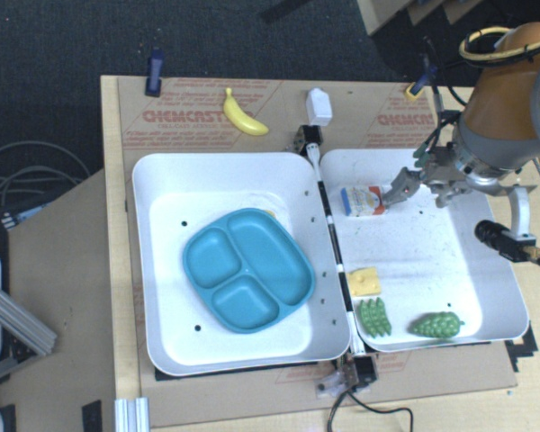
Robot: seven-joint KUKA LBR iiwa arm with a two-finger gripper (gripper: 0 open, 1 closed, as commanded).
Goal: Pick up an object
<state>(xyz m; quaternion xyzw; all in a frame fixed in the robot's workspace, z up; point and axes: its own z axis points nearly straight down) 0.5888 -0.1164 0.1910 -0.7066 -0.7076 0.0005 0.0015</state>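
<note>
Nearest the camera, in the right-hand shallow white plastic bin (486, 331), two knobbly green things sit by the front wall: a bumpy green oblong piece (373, 316) tucked into the front-left corner, running front to back, and a lumpy green cluster like a bunch of grapes (436, 325) lying crosswise, well apart from it. Just behind the oblong piece, hard against the divider between the bins, lies a small pale yellow block (364, 282), flat and squarish. The middle of this bin's floor is bare, speckled white, with open room between the block and the far wall. In the left-hand white bin (162, 241) a smooth blue plastic tray with three compartments (247, 268) sits turned at a slant, clear of all four walls. Farther back in the right bin, near its left rear corner, lies a small flat packet with blue, white and red print (362, 200); its long axis runs left to right, blue end towards the divider. The grey metal claw (398, 190) of the arm comes in from the right, tips at the packet's red end; I cannot tell whether its fingers are spread or pressed together, nor whether they touch the packet. Beyond the bins, on the brown cardboard-covered counter (117, 331), a curved yellow banana (242, 115) lies near the printed lettering, with a small white block (319, 105) to its right.
</note>
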